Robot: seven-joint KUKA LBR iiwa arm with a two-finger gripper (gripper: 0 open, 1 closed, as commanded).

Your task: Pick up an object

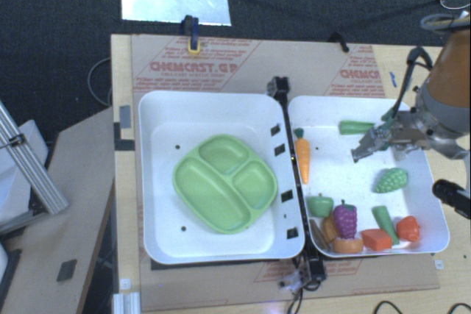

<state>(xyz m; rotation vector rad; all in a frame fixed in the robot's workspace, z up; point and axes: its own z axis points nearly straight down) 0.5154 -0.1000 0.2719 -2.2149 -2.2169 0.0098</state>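
So the arm [449,95] is a chunky rounded thing, mostly grey, with a wide orange band [450,73] wrapped around the segment just above the wrist. Below that sits a lighter grey, almost silver collar. A thin black cable [407,70] loops off its left side and runs toward the wrist. The pincer [362,152] is dark grey metal, blocky at the base and tapering into slim, dull fingers with a slightly worn look. No markings readable from here.
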